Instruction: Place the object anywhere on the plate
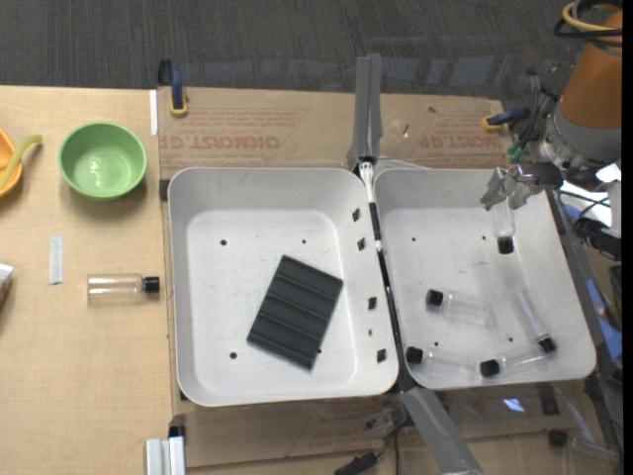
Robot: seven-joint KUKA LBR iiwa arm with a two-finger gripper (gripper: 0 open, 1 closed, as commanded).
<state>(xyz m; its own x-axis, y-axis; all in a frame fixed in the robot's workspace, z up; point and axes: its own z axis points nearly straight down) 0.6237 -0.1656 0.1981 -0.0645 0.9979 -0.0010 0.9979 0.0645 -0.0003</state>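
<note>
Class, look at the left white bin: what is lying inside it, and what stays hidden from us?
Inside the left bin lies one dark ribbed plate, flat and askew. Small dark holes dot the bin's floor around it. Whatever floor lies under the plate is covered.

— Item: printed lettering, red-brown, on the cardboard sheet (pixel 297 127) at the upper middle of the frame, above the left bin (pixel 188 295). Legible?

— In part. One line stands upside down and mirrored; it appears to read "CHEMCRST.GP", the letters uncertain. A smaller line beside it is too fine to read.

— Other entries?

— A faint round stamp on the same cardboard, above the right bin (pixel 569 305), unreadable. A small white tag (pixel 55 260) on the wooden bench at far left, blank as far as can be told.
</note>
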